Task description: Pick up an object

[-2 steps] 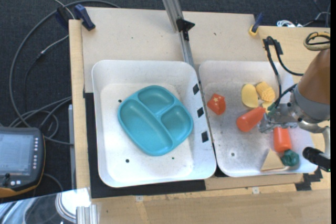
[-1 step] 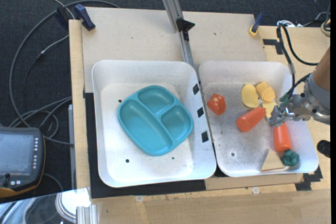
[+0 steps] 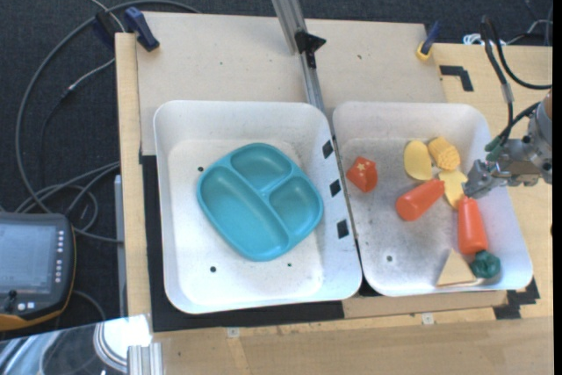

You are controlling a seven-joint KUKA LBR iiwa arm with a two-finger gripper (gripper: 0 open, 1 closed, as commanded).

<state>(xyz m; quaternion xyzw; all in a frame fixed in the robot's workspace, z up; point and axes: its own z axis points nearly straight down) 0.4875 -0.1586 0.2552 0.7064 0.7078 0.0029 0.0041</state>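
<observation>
while arm (image 3: 536, 145) runs off-frame, fingers (image 3: 481, 180) blur.

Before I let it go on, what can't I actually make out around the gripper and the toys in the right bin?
- Gripper, camera view: fingers too small and blurred to read.
- Arm: cut off by the right edge.
- Yellow pieces by the gripper: contact unclear.
- Green toy: too small to identify.
- Wedge: partly covered by the green toy.

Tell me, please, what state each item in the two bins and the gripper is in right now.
Blue plate: lying flat in the left bin, nothing on it.
Strawberry: alone in the right bin, apart from the other toys.
Carrot: lying flat, green top toward the bin's near edge.
Gripper: low over the right bin's food pile.
</observation>
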